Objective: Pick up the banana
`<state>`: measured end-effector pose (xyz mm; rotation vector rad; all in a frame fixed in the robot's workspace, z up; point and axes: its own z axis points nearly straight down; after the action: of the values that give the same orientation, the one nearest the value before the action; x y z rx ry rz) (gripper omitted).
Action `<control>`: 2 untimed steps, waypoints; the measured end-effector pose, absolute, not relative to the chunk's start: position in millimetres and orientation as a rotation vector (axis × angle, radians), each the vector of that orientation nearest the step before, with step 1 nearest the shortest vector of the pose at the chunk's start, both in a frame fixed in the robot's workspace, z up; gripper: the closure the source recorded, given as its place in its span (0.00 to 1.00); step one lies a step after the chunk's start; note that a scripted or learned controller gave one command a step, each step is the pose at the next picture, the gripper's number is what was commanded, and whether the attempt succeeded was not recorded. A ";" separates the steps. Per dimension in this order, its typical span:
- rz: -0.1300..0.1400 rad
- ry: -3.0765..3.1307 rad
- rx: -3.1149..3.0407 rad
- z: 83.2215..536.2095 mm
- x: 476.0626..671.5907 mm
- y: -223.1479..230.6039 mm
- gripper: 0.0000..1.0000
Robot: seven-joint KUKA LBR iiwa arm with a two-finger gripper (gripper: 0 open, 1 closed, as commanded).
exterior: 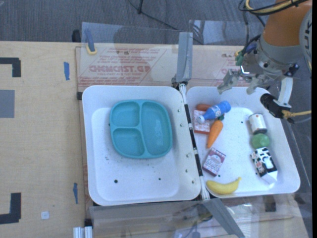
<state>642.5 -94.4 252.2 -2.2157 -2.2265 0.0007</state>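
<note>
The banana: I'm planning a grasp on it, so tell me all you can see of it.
The banana is small, yellow and smooth, maybe plastic, with a darker tip at its right end. It lies flat, whole, curved with both ends turned up, in the right bin close to the front wall, near the left corner. A small red carton lies just behind it, seemingly apart. The gripper is at the bin's far edge, away from it.

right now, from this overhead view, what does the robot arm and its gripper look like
The arm enters from the upper right: a rounded orange band above a grey wrist housing. Black and yellow cables loop beside it. The gripper below is grey metal with two pale fingers, plus a small green part near its mount.
</note>
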 end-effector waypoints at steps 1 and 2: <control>0.001 -2.454 -1.958 184.9 608.5 -48.2 0.00; -0.002 -2.438 -1.984 91.8 591.4 -111.5 0.00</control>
<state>591.4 -111.5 91.8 -1.9838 -2.4380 -0.0017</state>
